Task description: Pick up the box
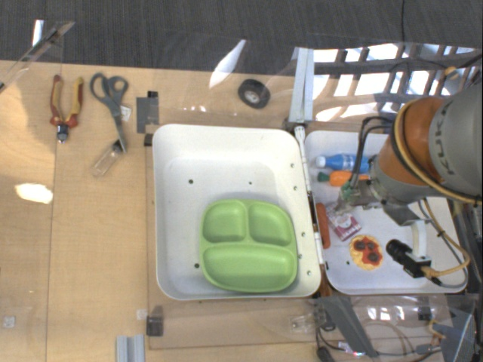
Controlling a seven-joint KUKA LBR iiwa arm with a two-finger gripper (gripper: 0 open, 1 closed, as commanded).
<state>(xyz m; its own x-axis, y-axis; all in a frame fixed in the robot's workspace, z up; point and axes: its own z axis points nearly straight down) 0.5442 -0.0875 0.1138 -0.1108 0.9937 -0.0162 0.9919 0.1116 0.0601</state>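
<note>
The box [346,228] is small, pink and red with a pale face, and lies in the right bin [377,280] near its left wall. My gripper [350,202] hangs directly over the box's far end, very close to it or touching it; the wrist hides the contact. The grey arm with its orange band [423,138] reaches in from the right above the bin.
In the right bin lie a blue-capped bottle [336,161], an orange item [337,177], a red stick [324,225] along the left wall and a round pizza toy [367,252]. The left bin [181,164] holds a green divided plate [249,245]. Pliers, scissors and a tape roll lie on the bench.
</note>
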